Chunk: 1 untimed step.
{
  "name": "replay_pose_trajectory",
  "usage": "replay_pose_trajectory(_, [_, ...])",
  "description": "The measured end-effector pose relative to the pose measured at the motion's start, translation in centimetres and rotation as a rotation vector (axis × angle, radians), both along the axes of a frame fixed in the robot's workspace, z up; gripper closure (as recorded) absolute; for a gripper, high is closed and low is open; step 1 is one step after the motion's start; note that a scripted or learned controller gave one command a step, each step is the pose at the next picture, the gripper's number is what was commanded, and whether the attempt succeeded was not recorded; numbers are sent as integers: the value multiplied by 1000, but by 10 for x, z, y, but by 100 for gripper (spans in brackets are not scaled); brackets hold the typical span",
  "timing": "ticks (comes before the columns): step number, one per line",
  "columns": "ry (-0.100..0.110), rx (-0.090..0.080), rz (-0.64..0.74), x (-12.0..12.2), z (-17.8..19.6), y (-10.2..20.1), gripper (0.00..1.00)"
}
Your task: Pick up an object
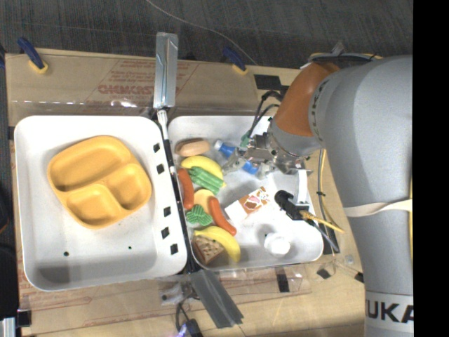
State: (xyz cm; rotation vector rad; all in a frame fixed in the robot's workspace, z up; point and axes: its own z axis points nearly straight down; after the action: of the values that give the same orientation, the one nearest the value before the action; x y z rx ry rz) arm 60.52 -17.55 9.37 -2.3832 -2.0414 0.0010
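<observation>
My gripper (257, 152) hangs low over the back of the right bin (309, 241), below the orange wrist band. Just to its left lies a small blue-capped bottle (226, 149), and a blue piece (250, 166) sits right under it. Whether either one is touched I cannot tell. Toy food is piled along the bin's left side: a brown bun (193, 147), a yellow banana (199, 164), a green vegetable (208, 179), a red sausage (185, 188), a red pepper (222, 217) and a second banana (226, 242). A picture card (255, 201) lies mid-bin.
The left bin (84, 258) holds a yellow divided tray (98, 180). A white bottle (278, 243) lies near the right bin's front wall. A brown bread slice (206, 248) sits in the front left corner. The arm's bulk covers the bin's right side.
</observation>
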Motion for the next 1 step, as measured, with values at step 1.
replay_pose_trajectory(1, [-1,-1,30,-44,42,58,0])
